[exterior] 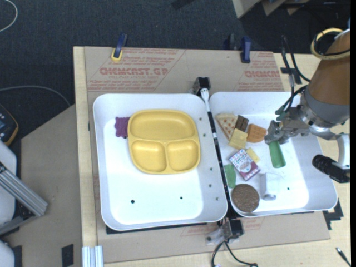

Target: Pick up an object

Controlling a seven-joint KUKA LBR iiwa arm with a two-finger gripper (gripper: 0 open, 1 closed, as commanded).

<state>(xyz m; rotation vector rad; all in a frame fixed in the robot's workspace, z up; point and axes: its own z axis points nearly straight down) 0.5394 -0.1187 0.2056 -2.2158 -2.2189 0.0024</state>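
Gripper (276, 138) low in the right bin (311, 196), poised right over the top of the green cylinder (277, 155) — best-separated piece of the clutter, a sensible target — though whether it's open or closed, can't tell.

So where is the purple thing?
The purple thing lies in the left bin, near its upper left corner, tucked against the left edge of the yellow divided plate.

One fixed overhead camera looks down (slanted) on both white bins (105, 149).
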